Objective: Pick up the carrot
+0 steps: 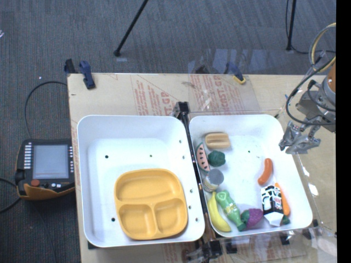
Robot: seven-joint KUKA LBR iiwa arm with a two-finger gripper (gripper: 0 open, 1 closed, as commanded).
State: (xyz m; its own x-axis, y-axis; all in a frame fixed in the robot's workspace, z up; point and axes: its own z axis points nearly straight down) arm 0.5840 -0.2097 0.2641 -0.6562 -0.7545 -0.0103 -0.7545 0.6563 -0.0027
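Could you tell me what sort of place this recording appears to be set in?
Probably a robotics lab test bench. A teach pendant lies on the carpet, tripod legs stand behind, and two white bins are clamped to a board, one holding toy food such as a carrot.

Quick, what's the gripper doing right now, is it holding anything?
Gripper: above the right bin's far right rim, holding nothing; open or shut cannot be told.

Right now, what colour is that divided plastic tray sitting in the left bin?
Yellow-orange all over. The divided plastic tray shows best in the camera view, lying in the shallow white left bin.
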